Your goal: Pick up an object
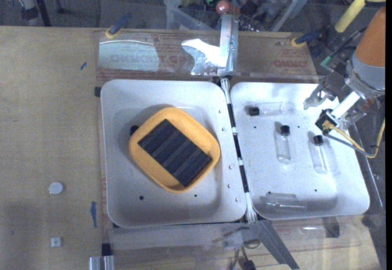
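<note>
Four clear vials (283, 145) are lying on their sides, well apart, in the right bin (346, 189), the nearest vial (283, 202) resting where the floor is curving up. A yellow ribbed lid (174, 149) is sitting askew in the left bin (122, 195). Farther, at upper right, the gripper (320, 103) is hovering over the vials, seemingly unloaded; spread or pressed together, I cannot tell.

My arm (369, 71) reaches in from the right, high over the far right corner of the right bin (301, 168). The orange band (372, 47) sits above my wrist. My gripper (313, 98) points down and leftward, hanging near that bin's far edge, inside its right side.
</note>
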